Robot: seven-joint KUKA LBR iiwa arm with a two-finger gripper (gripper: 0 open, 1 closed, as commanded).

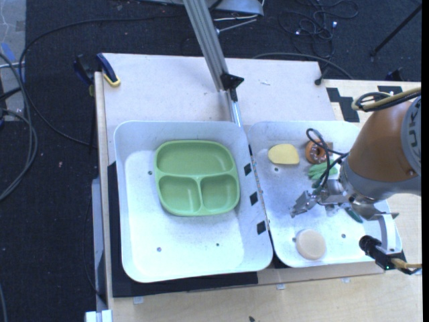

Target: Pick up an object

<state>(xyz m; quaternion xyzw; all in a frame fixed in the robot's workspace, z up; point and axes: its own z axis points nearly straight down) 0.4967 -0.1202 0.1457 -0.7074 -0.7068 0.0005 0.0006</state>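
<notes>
The right bin (285, 247) holds a few small objects. A yellow rounded piece (283, 155) lies near its back left. An orange-brown round item (315, 152) sits just right of it, with a green piece (318, 171) below that. A beige disc (311, 244) rests near the bin's front edge. My gripper (303, 205) hangs low over the middle of the right bin, between the yellow piece and the beige disc, pointing left. Nothing visible sits in it. The grey and orange arm (382, 156) covers the bin's right part.
The left bin (134, 247) bears a green three-compartment plate (198, 177). A slanted metal pole (208, 35) rises behind the bins. Black clips (253, 183) line the seam between the bins. Cables lie on the dark floor around the bench.
</notes>
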